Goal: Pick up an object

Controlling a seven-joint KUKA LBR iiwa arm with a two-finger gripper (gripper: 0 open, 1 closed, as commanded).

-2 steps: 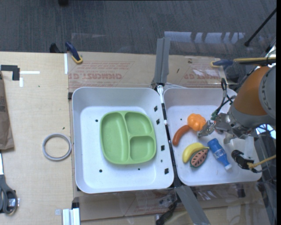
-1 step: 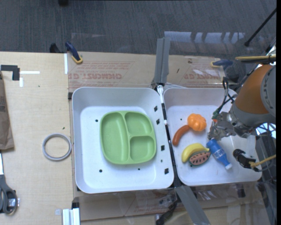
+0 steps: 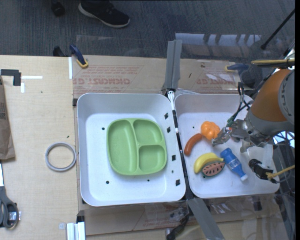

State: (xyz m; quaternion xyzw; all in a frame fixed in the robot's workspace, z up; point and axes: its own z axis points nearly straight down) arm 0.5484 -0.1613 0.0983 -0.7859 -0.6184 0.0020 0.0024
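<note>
Gripper point(image 3: 224, 136) hovers in the right bin point(image 3: 206, 187) beside the orange pepper point(image 3: 210, 129); I cannot tell its state. I judge the pepper a light, stiff, slippery plastic toy, best pinched across its widest part.

I can't make out how the fingers of the gripper point(image 3: 224, 136) stand; they blur against the orange toy beside them. The arm point(image 3: 276, 101) runs off the frame's right side. At the top, a black shoe point(image 3: 105, 14) is cut by the edge. At lower left, scissors point(image 3: 8, 213) are clipped, and a brown paper bag point(image 3: 4, 126) is cropped at the left edge.
</note>
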